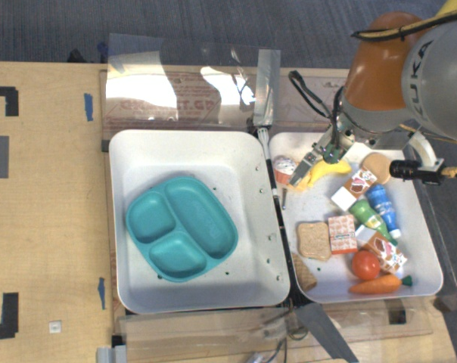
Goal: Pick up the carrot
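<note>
One small carrot (376, 284), probably light, stiff and slick, lies near the right bin's (429, 237) front edge; grip its middle, while the hand's (317, 159) state I cannot tell.

Robot lab: KUKA arm (410, 59) over plywood surface (47, 203), two white bins (138, 150), blue tape marks (88, 106), toy food (365, 203), grey carpet (213, 6).

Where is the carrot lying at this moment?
The carrot lies in the right bin, near its front edge, just below the tomato.
</note>
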